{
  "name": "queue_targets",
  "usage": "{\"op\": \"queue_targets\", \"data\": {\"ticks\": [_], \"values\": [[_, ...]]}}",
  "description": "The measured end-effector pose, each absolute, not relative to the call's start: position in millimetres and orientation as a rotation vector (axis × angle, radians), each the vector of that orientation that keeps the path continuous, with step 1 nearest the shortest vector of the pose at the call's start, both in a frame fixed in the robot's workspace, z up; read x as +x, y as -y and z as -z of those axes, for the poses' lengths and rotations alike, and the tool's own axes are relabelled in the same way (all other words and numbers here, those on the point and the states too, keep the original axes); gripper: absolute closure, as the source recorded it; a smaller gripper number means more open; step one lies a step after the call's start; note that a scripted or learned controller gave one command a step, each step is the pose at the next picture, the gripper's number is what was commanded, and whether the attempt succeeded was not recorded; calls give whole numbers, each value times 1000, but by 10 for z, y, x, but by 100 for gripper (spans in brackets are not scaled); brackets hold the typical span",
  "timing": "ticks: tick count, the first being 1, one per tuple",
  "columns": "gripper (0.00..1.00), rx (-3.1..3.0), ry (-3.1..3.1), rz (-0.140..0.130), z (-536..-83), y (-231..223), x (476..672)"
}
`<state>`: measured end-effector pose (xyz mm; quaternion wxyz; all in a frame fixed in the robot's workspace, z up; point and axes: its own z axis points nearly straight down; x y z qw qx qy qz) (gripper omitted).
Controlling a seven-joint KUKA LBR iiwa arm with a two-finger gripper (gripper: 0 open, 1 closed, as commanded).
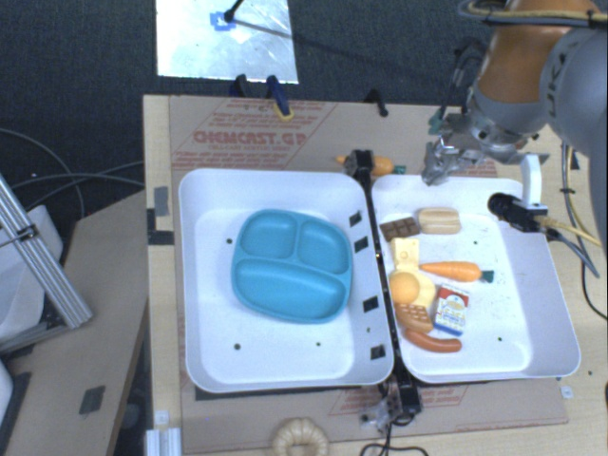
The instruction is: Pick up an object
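Observation:
My gripper [440, 171] hangs over the far rim of the right bin [541, 293], nothing visibly held. Just in front of it lie a tan bread roll [438, 220] and a brown chocolate bar [399, 227]. Further forward are a yellow cheese wedge [407, 253], a carrot [453, 271], an orange ball-shaped fruit [406, 286], a small red-and-white carton [451, 310], a waffle piece [412, 313] and a sausage [432, 341]. All of these rest on the bin floor, clustered towards its left side.
The left bin [209, 217] holds a blue divided plate [292, 264]. A small orange item [381, 166] lies behind the bins at the divider. A pale ring [299, 437] sits on the bench in front. The right bin's right half is bare.

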<state>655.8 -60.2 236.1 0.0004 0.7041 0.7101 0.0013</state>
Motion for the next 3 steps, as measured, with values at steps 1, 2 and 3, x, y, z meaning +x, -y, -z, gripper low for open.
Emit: {"op": "queue_targets", "data": {"ticks": [1,2,3], "values": [[100,2211,-2232,-5,-2415,96,6390],[100,2213,-2233,-2,-2354,-345,6219],[100,2214,-2228,-1,-2340,-428,6172]]}}
